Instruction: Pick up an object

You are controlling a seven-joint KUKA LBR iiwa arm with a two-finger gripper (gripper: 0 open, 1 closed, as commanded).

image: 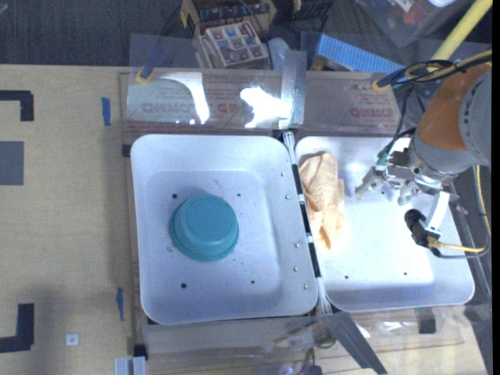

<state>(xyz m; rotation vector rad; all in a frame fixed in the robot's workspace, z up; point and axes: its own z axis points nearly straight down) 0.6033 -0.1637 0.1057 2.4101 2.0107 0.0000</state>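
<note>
Your tool (373, 184) hangs over the right bin (437, 291), near its far edge. You cannot tell from this view if it is released or clenched. Nothing sits in it that you can see, so the pick is not done yet.

There are two things you could pick. The closest one is the crumpled orange cloth (322, 195). It lies just to the left of the tool, in the same bin, up against the wall that splits the two bins. It is near the tool but not touching it.

The other thing is the teal bowl (205, 226). It sits upside down in the left bin (148, 170), far to the left of the tool and a bit nearer to the front. It is well apart from the tool.

So most of the job is left. You need the tool to go down onto one thing, grab it, and lift it up. The cloth looks like the likely one, since it is so close. It is soft and floppy, so it may slip out.
</note>
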